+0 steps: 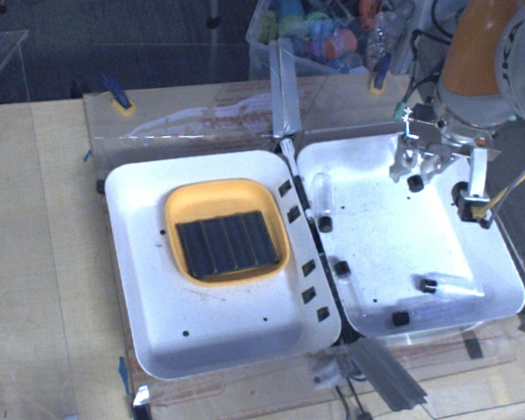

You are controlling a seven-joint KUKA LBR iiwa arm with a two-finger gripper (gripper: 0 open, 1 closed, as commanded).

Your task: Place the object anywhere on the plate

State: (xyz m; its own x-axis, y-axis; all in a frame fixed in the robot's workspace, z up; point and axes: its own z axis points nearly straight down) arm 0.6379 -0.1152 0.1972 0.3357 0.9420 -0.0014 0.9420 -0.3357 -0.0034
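Arm: the grey arm (495, 34) with its orange band reaches in from the right, its wrist hanging over the upper right part of the right bin.
Pincer: the pincer (413, 164) points down over the right bin's back area, near its rear wall; its metal parts blur together, so I cannot tell how far it is open, and nothing can be made out in its grip.
Right bin: a shallow white bin (375, 230) with small dark specks on its floor and a clear tube-like thing (447, 284) lying near its front right corner.
Left bin: a shallow white bin (152, 307) just beside the right one, the two meeting along a middle divider.
Plate: a yellow plate (222, 197) with rounded corners sits in the upper middle of the left bin.
Object: a dark ribbed rectangular block (227, 244) lies flat on the plate, covering most of its lower half, well apart from the pincer.
Table: a pale wooden table (38, 272) carries both bins.
Background: a clear box of colourful toys (336, 13) stands behind the bins.
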